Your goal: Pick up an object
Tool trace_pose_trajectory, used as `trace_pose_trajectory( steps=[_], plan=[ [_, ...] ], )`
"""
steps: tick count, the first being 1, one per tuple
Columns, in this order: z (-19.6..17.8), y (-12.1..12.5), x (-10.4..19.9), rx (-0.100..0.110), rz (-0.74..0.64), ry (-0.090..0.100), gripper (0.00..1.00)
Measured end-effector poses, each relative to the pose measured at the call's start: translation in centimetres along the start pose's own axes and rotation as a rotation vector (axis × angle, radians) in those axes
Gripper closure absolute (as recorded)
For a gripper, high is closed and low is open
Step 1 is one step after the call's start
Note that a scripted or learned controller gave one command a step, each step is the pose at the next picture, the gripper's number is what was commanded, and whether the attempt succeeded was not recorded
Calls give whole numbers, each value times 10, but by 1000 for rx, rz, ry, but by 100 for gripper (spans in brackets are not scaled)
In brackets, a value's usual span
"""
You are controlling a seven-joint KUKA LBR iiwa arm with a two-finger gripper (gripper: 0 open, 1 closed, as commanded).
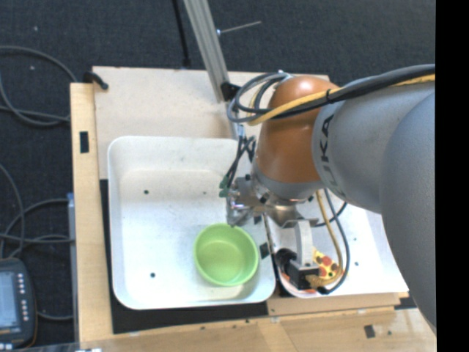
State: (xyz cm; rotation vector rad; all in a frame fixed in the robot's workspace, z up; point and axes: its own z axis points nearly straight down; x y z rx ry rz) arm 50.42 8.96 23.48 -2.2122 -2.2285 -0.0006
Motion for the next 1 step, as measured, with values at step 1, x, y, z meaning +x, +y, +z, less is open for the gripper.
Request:
trace_pose_trajectory(
  steps=[1],
  plan=[
    [0,0,-2,0,4,0,0]
  ],
)
